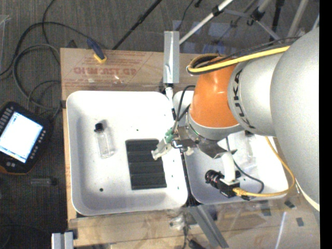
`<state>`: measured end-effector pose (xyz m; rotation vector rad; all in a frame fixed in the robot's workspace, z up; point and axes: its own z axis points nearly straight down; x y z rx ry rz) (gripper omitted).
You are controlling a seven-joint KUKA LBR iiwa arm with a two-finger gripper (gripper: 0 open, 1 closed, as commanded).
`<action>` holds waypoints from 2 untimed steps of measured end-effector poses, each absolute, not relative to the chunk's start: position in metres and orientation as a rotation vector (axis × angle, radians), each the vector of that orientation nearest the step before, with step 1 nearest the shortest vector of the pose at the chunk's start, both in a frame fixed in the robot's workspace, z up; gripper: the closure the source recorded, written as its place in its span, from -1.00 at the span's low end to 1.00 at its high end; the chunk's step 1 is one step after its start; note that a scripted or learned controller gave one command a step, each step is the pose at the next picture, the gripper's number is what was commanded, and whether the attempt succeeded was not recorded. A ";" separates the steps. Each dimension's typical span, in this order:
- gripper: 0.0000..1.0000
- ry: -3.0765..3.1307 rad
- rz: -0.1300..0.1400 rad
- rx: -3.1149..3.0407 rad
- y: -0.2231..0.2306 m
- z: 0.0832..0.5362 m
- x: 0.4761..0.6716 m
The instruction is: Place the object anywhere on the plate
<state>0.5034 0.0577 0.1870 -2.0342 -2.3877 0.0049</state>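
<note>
White left bin (83,191) held a clear bottle (105,140) at nine o'clock and a black ribbed plate (145,164) at centre. Gripper (165,145) hovered at the plate's two o'clock corner; finger state unclear.

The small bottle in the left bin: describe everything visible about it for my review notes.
The small bottle is clear, glass or plastic by its look, with a black cap at its far end. It lies on its side on the floor of the left bin, toward the bin's left half, its length running roughly front to back. It lies apart from the black ribbed plate to its right. Nothing but the bin touches it.
</note>
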 end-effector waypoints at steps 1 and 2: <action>-1.00 -2.437 0.005 -1.979 0.092 0.182 0.561; -1.00 -2.431 -0.011 -2.006 0.126 0.090 0.594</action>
